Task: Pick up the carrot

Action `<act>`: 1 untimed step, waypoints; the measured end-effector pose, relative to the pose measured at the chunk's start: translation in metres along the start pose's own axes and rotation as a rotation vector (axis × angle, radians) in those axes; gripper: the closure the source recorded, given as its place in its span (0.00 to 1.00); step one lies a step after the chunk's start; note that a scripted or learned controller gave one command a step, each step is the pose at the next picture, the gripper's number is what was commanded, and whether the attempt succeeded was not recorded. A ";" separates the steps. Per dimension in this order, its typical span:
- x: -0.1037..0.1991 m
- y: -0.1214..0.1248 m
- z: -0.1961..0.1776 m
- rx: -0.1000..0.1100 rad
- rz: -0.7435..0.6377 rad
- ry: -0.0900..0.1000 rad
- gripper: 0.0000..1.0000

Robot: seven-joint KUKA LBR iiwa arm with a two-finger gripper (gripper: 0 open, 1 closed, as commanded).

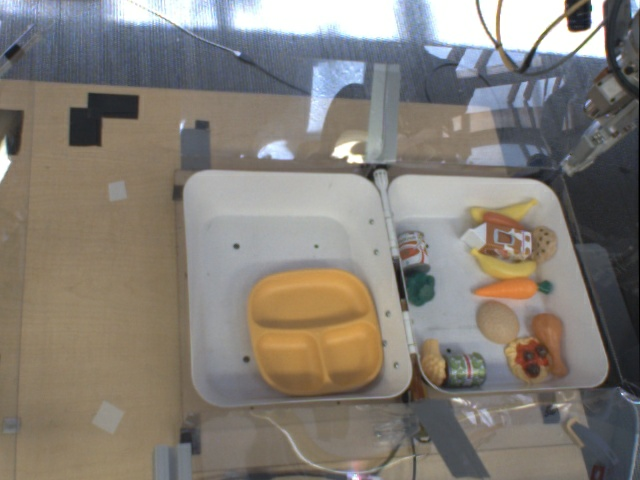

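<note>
Camera view, looking down on the wooden worktop [90, 298]: the orange plastic carrot with a green stub [510, 289] lies in the right white bin [440, 218], its long axis running left to right, green end toward the bin's right wall. The claw [607, 128] hangs at the upper right corner, outside the bin, so the carrot lies below and to its left; whether it is apart or together I cannot tell. I count one carrot, two yellow bananas [505, 211], and one yellow sectioned tray [315, 330] in the left white bin [215, 268].
</note>
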State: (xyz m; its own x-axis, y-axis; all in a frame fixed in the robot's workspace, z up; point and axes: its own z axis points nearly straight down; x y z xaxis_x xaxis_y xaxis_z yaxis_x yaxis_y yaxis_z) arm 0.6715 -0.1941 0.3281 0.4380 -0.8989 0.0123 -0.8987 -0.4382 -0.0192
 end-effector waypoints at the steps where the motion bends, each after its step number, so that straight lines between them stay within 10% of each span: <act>1: -0.039 0.075 0.060 -0.014 -0.261 -0.016 1.00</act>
State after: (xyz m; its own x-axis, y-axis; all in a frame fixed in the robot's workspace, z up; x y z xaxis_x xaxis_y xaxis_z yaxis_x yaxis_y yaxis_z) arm 0.5881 -0.1924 0.2660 0.6556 -0.7551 -0.0006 -0.7551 -0.6556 -0.0039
